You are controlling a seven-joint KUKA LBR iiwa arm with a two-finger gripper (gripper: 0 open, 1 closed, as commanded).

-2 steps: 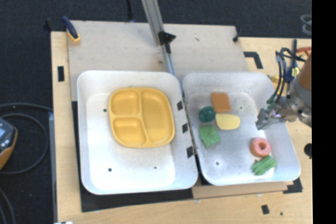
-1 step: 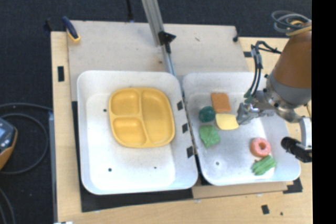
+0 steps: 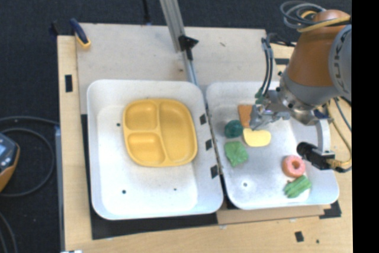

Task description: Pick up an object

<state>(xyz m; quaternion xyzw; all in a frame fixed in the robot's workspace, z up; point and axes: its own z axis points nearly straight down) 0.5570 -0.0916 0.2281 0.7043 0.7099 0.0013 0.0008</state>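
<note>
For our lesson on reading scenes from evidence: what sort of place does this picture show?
Probably a robotics lab test bench. A grey-and-orange robot arm reaches over two white bins, toy-like items such as a pink ring lie in the right one, and loose cables run across the dark floor.

Position: one fixed camera above the bench (image 3: pixel 136 53).
Facing: downward at a slant.
Range: moderate; left bin (image 3: pixel 106 186) and right bin (image 3: pixel 323 186) both fully framed.
Arm (image 3: pixel 317 62) entry: right.
</note>
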